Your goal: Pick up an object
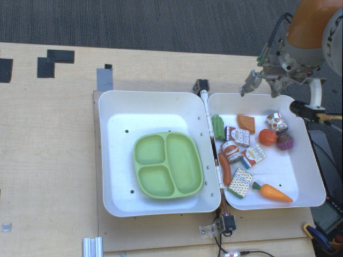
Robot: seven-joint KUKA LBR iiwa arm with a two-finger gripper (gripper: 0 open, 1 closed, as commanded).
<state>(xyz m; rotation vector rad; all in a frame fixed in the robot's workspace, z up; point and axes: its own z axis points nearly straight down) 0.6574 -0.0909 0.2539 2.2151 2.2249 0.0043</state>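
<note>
The right bin [308,159] holds several toy foods: a green piece [217,126], an orange wedge [246,122], a silver and red can [276,122], an orange-red ball [267,137], a purple piece [285,142], a red sausage [224,168], a patterned box [241,182] and a carrot [274,193]. My gripper [262,87] hangs above the far rim of this bin, behind the wedge and the can. Its two fingers are spread open, and nothing sits between them.
The left bin [115,143] bears a green divided plate [168,165]. A central ridge [210,138] separates the bins. The arm's orange band [316,7] fills the top right. Cables [316,111] run by the right bin's far right corner.
</note>
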